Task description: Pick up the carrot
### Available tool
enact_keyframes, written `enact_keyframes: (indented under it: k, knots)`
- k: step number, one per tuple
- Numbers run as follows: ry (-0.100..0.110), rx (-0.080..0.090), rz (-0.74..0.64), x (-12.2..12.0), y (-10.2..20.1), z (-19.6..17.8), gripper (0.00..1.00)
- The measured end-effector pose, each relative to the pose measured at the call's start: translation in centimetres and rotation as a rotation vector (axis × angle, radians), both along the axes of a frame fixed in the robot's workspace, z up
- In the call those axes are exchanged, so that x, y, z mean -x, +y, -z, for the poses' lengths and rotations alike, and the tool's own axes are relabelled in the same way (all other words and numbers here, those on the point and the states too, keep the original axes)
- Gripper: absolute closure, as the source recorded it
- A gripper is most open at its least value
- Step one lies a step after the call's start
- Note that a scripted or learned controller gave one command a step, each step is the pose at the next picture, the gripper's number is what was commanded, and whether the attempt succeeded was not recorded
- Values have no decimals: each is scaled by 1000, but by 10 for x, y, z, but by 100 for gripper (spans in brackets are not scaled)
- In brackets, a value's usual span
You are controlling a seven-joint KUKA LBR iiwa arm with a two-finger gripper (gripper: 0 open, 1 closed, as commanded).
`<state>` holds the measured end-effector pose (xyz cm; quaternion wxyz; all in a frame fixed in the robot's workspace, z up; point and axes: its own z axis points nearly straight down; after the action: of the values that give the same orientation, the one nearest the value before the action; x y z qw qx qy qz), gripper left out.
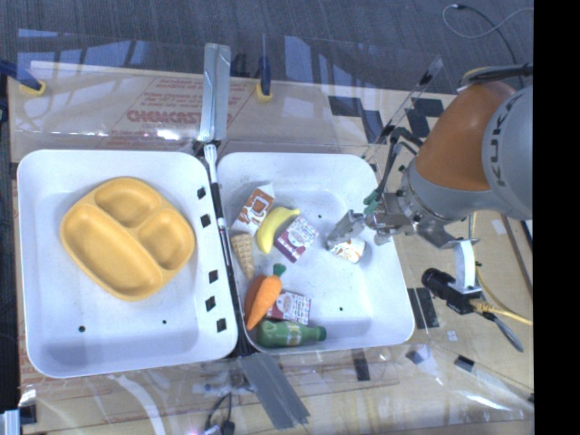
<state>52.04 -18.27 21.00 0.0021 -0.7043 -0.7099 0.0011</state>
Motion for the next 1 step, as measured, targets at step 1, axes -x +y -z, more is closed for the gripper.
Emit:
enact_keyframes:
  k: [1]
  knots:
    - [1,0,-95,45,86,55,0]
